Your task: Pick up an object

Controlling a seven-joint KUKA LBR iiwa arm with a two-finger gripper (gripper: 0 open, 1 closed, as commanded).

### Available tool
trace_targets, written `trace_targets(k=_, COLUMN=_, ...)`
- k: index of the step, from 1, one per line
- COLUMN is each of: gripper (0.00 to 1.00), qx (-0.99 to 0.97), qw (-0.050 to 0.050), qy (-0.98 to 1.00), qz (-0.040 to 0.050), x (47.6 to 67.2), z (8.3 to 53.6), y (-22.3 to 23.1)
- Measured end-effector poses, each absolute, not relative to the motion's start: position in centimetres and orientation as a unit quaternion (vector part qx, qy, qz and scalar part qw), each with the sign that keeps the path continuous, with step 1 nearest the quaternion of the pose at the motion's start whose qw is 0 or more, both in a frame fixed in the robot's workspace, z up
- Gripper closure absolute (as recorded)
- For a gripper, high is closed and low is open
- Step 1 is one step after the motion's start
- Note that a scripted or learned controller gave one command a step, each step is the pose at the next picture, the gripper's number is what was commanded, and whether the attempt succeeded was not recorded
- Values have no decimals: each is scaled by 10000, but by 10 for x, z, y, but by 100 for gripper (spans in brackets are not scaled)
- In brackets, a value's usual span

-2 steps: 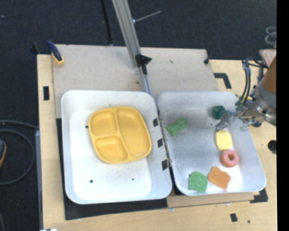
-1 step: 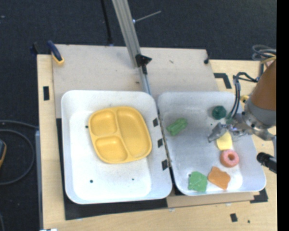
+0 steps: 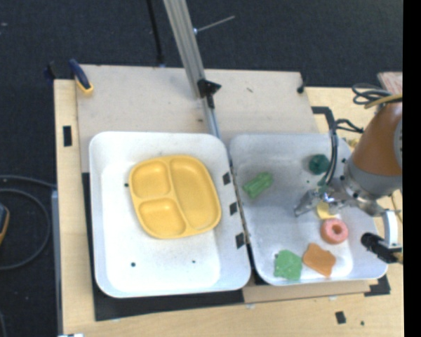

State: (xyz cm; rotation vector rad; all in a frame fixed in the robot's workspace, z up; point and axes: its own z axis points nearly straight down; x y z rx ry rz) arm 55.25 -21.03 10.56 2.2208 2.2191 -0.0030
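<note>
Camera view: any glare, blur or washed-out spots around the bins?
Camera view: overall soft focus, small items lack crisp edges; right bin floor looks washed out with mild glare; claw is a blurry smudge; yellow tray in left bin evenly lit, faint shadows.

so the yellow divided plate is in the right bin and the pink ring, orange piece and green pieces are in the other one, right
Not quite. The camera view shows the yellow divided plate in the left bin, not the right one. The pink ring, orange piece and green pieces do lie in the other one, the right bin, where the gripper is working.
</note>
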Motion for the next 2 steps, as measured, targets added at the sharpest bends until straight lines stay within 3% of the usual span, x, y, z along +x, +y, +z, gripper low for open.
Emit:
trace_targets(k=1, gripper=100, qx=7086, qw=39, qy=7056, qz=9, x=554, z=120, y=-212)
trace_targets(k=2, gripper=100, qx=7085, qw=35, qy=7057, qz=12, x=548, z=180, y=-213)
